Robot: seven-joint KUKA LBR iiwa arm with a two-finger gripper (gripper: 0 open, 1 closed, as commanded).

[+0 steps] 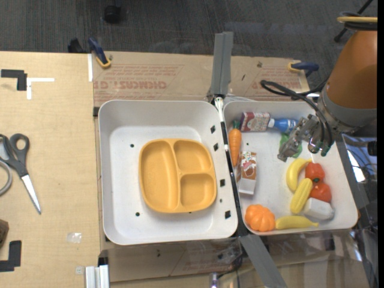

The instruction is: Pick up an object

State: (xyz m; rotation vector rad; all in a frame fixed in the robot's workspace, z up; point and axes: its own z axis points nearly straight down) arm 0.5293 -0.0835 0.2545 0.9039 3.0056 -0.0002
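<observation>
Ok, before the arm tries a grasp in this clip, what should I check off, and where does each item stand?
1. Gripper over the right bin, where the objects lie: ok.
2. Nothing held yet: cannot tell, the wrist hides the tips.
3. Target reachable: ok, the bananas lie just below the gripper.
4. Clutter near target: not ok, the tomatoes touch the bananas.
5. Carrot free of the wall: not ok, it lies against the divider side.
6. Left bin holds the yellow divided plate, away from the arm: ok.
</observation>
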